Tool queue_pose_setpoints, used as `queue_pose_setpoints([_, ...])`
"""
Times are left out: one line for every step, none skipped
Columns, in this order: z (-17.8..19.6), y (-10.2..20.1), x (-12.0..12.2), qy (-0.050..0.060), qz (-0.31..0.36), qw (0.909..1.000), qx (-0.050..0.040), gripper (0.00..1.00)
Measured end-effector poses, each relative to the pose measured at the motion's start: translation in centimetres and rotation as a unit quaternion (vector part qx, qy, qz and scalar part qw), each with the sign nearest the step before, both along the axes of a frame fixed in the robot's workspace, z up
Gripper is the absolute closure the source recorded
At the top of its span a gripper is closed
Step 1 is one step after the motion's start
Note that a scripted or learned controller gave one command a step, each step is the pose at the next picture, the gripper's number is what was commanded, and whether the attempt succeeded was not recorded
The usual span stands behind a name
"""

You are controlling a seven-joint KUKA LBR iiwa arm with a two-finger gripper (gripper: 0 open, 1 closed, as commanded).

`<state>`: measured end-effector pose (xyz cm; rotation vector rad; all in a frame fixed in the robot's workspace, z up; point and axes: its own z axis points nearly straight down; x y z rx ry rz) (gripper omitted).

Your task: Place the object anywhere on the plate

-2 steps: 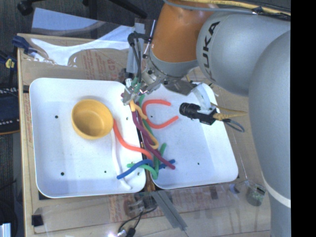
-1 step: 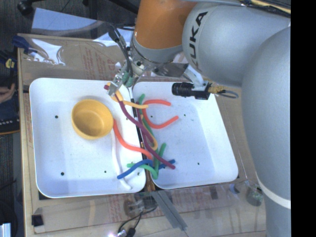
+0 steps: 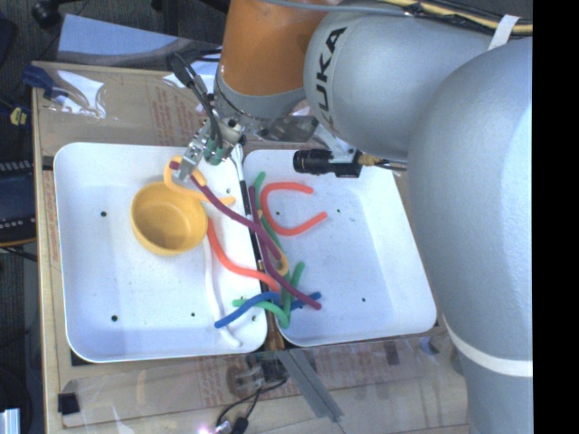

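A yellow bowl-shaped plate [image 3: 169,218] lies in the left bin [image 3: 99,278], toward its upper middle. My gripper [image 3: 188,168] hangs just above the plate's far right rim, at the bin's top edge. A small orange-yellow loop [image 3: 174,165] shows right beside the gripper tip; whether it is held I cannot tell. A purple strand [image 3: 237,217] runs from under the gripper down and to the right across the divide between the bins. An orange strand [image 3: 228,259] curves down beside the plate.
A tangle of green, blue and purple strands [image 3: 280,297] straddles the bins' shared edge at the bottom. A red strand [image 3: 294,208] curls in the right bin [image 3: 380,278]. The big grey arm [image 3: 434,107] covers the upper right.
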<state>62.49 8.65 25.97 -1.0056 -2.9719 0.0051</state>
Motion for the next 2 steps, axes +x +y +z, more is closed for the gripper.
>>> queue_pose_setpoints([-5.5,-6.9,1.6,-0.001,0.0,1.0,-0.0002,1.0])
queue_pose_setpoints([-6.7,-5.3,1.6,-0.001,0.172,0.985,0.0013,1.0])
